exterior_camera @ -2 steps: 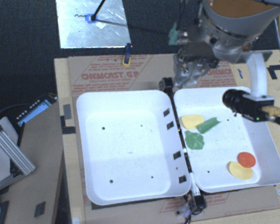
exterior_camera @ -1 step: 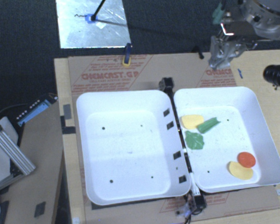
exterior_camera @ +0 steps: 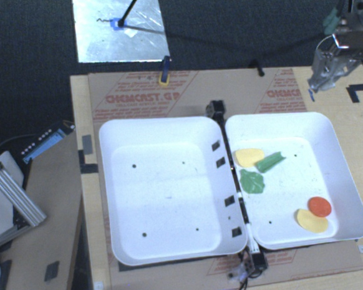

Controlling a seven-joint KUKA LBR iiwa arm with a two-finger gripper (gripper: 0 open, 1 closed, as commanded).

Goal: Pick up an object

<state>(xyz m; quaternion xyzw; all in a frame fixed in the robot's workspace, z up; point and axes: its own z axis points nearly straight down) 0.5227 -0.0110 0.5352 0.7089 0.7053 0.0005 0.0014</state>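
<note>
Gripper: metal two-finger gripper (exterior_camera: 319, 81) up high, can't tell its state
Bins: two shallow white bins (exterior_camera: 161, 127), below-left of it
Pieces: five flat ones, two yellow (exterior_camera: 249, 156), two green (exterior_camera: 252, 181), one orange (exterior_camera: 319, 206), all in the nearer bin (exterior_camera: 334, 137)

2 bins (exterior_camera: 161, 127) look smooth white plastic, slight sheen. Board under them (exterior_camera: 239, 83) looks like matt printed cardboard. Square sheet (exterior_camera: 120, 27) up top: shiny foil-like metal. Floor (exterior_camera: 24, 60): dark, rough, carpet-like.
</note>
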